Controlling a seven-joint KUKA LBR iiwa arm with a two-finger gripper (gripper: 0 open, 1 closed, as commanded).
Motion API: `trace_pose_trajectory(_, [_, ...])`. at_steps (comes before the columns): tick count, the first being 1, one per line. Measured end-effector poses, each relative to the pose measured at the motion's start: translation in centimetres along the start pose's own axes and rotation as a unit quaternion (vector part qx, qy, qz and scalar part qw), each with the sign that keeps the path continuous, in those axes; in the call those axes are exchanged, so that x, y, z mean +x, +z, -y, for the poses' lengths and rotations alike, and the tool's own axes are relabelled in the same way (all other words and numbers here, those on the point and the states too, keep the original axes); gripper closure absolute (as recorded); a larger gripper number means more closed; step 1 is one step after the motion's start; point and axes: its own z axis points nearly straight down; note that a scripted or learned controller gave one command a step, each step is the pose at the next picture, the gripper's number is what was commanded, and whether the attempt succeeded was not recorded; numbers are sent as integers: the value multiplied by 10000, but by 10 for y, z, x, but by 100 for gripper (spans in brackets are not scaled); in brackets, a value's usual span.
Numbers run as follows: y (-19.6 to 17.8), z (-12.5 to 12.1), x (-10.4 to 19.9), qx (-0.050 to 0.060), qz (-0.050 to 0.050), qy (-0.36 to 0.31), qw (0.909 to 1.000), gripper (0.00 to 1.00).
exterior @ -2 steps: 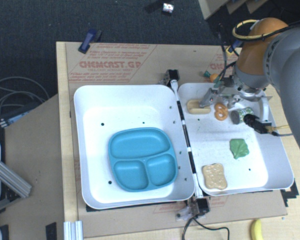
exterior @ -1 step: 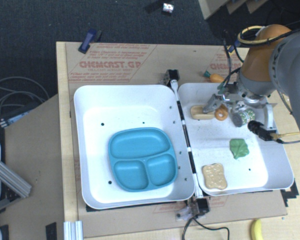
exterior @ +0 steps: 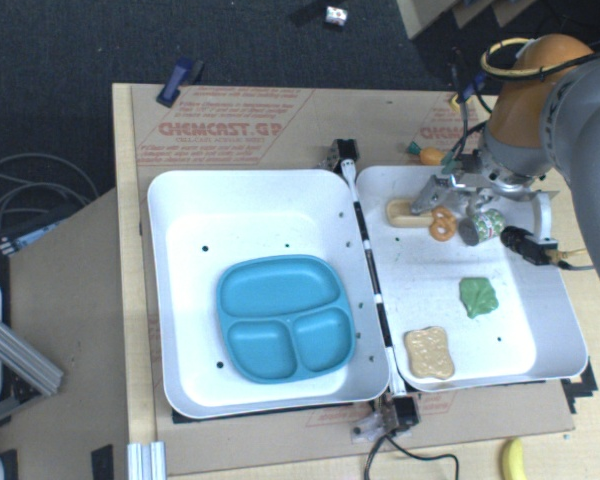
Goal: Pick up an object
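Pincer (exterior: 458, 200) above orange ring (exterior: 441, 227)

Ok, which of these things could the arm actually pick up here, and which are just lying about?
For the job, all in the right bin:
- hand, over the bin's far end
- wooden tool under it
- orange ring
- green piece
- tan cracker

Lying about:
- blue divided tray in the left bin
- blue clip
- yellow thing on the bench
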Motion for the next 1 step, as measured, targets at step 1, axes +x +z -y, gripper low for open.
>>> trace_pose_trajectory(1, [0, 14, 24, -15, 1, 0, 10000, 0])
